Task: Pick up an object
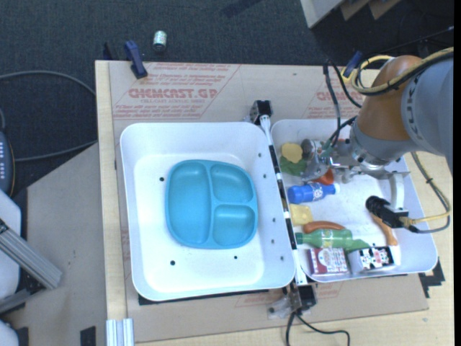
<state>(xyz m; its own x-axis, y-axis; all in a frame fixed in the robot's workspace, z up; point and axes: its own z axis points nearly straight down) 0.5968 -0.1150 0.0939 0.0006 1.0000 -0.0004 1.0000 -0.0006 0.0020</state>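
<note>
Blue plate [211, 202], white bin [148, 254]

end effector [323, 163] blurred, maybe part-hidden, arm [425, 99] cropped at right

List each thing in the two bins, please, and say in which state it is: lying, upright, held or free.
blue divided plate: lies flat, right side up, in the left bin.
blue bottle: lies on its side in the right bin, free.
red carton: lies flat at the right bin's near edge, free.
black-and-white box: lies flat beside the red carton, free.
gripper: low over the right bin's far part; hold cannot be told.
</note>
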